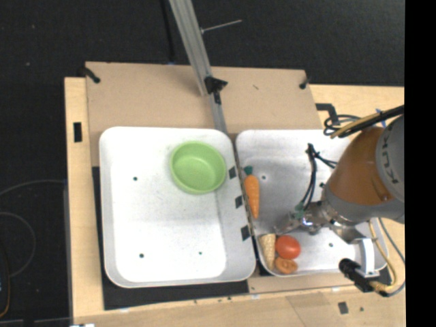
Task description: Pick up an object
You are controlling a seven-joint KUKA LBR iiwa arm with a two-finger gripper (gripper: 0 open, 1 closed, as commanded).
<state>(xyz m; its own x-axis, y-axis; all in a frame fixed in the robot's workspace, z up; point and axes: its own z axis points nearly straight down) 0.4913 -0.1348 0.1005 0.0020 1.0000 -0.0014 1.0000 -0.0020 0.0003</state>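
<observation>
**Reaching low over the crowded corner of the right bin**

Because the small items were bunched in the near-left corner of the right bin (286, 148), I had my wrist angled down toward that cluster, with my gripper (304, 220) hanging just above and to the right of the tomato (289, 246). Whether my fingers were spread or pressed together I could not tell from above; my own wrist and its cabling hid them, and nothing showed between them, so I claimed no hold.

The pile probably sat there because loose things slide to a bin's wall and stop. The carrot (252, 195) lay lengthwise along the left wall, green tip pointing away. The tomato rested against a pale beige piece (268, 248) on its left and a small orange-brown piece (286, 266) just in front, all touching or nearly so. That crowding, I judged, would make a clean pinch awkward.

Counted: two bins, one carrot, one tomato, one beige piece, one orange-brown piece, and one green bowl (198, 167), which stood alone, upright, in the left bin (136, 237), well apart from me.
</observation>
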